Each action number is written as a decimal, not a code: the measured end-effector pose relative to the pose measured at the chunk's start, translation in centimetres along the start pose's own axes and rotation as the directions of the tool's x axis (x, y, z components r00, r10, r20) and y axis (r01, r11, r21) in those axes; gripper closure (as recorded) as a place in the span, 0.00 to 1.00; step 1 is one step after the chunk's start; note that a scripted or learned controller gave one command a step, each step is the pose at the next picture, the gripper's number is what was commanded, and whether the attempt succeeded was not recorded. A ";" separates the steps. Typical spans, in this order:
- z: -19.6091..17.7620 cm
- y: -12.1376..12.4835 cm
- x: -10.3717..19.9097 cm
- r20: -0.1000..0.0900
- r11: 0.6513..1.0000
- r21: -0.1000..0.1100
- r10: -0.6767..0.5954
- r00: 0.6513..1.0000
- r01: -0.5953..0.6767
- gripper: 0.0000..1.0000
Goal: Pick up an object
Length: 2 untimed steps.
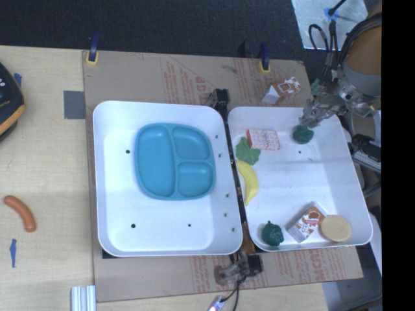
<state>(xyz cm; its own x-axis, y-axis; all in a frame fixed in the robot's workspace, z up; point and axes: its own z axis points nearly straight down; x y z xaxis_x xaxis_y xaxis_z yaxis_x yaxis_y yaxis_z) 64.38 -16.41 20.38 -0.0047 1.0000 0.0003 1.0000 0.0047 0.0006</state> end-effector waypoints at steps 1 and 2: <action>0.1 -0.1 0.0 0.000 1.000 0.003 0.000 1.000 0.000 0.00; 10.1 1.1 -4.8 0.001 1.000 0.007 0.001 1.000 -0.001 0.00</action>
<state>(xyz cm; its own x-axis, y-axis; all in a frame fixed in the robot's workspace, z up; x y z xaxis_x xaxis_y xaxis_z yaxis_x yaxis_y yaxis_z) 65.50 -21.24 10.30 -0.0034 1.0000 -0.0007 1.0000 0.0034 -0.0064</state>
